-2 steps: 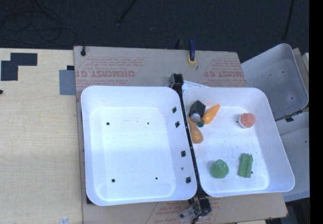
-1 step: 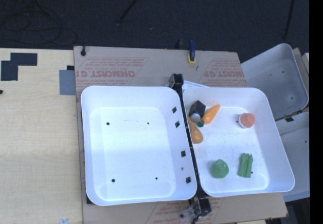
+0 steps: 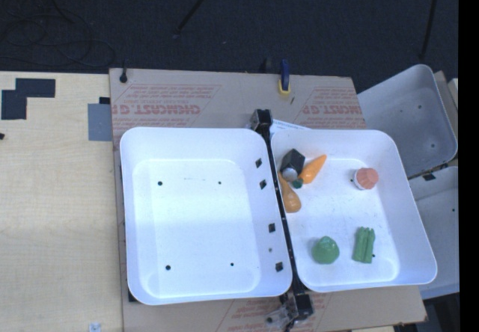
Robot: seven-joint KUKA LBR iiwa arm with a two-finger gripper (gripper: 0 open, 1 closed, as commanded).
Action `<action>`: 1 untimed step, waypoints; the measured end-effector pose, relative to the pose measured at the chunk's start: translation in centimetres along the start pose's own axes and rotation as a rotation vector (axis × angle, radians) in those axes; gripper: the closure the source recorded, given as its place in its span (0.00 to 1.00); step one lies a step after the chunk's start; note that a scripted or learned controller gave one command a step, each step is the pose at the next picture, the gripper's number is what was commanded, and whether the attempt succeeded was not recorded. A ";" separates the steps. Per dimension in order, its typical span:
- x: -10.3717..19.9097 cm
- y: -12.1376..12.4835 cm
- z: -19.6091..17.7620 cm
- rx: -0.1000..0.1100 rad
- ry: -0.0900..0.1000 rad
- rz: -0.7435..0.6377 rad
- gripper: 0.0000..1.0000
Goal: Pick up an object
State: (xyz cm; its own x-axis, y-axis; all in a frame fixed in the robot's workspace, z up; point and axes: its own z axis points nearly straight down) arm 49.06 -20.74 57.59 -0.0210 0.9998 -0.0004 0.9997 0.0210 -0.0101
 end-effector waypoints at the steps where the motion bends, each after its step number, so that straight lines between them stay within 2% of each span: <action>1: 0.1 0.1 -0.9 0.003 0.001 -0.006 1.00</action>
